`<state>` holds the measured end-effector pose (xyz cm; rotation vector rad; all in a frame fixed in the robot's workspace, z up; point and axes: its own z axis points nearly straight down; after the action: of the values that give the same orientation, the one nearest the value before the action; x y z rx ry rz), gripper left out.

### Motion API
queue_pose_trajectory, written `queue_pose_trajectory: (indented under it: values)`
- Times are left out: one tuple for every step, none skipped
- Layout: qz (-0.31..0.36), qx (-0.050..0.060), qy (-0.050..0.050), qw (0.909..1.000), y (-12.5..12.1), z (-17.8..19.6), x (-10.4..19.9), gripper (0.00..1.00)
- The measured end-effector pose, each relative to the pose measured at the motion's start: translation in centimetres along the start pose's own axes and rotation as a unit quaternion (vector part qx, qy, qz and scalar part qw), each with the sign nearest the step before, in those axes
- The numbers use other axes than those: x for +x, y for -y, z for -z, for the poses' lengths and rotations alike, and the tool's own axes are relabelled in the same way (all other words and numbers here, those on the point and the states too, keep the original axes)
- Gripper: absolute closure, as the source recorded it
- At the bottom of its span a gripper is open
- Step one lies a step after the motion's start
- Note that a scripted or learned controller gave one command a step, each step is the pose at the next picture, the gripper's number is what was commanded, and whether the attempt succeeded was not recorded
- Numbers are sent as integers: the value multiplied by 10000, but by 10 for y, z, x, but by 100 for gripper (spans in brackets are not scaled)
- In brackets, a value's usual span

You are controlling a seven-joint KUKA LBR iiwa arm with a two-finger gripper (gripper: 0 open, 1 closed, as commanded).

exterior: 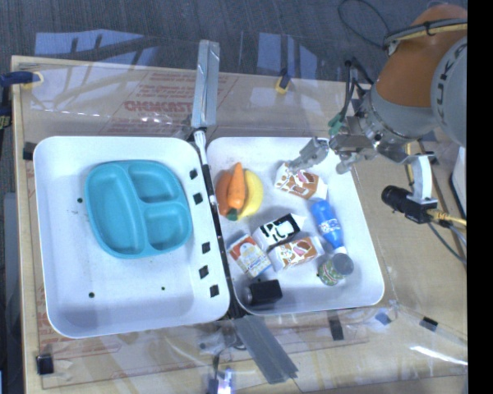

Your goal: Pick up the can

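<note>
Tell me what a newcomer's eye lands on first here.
The blue tray sits alone in the left bin. The right bin is crowded: a carrot on a banana by the divider, cartons, a blue bottle, and the can near the front right corner. The tool hangs above that bin's back edge.

Grey arm — orange band, black cables, metal gripper
</note>
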<state>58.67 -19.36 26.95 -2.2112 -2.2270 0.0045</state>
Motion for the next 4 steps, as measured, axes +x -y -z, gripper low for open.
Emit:
queue_pose_trajectory:
  values:
    - [-905, 2, -3, 9959, 24, -78, -15, 0]
    - [-937, -9, -6, 9956, 32, -20, 42, 0]
    - [-1166, 10, -1, 9932, 16, -128, 0, 0]
    - [-1292, -62, 3, 9916, -60, -170, -9, 0]
